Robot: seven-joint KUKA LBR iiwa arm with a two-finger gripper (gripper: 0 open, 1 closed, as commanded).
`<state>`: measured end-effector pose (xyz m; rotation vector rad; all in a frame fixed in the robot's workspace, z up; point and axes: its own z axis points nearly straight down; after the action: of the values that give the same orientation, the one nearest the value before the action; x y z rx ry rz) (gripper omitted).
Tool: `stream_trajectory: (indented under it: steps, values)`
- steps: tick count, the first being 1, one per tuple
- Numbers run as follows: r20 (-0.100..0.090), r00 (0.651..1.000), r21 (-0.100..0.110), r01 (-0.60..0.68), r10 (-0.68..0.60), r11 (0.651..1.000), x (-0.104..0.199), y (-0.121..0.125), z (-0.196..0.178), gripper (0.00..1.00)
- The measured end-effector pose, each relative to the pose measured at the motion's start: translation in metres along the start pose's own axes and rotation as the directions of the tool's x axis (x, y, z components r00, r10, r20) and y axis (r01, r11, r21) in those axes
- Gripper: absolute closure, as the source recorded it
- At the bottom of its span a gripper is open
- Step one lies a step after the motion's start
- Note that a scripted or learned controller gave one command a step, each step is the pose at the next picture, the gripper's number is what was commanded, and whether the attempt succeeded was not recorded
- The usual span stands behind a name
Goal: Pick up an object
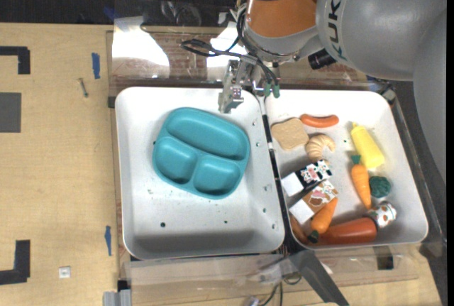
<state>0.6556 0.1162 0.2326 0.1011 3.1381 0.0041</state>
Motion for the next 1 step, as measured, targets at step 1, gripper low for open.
stream_trajectory:
  steps: [1]
  values:
    - [-0.001,0.998,0.001,-0.06,0.06,0.998,0.0079,0.0375,0.0216,1.0]
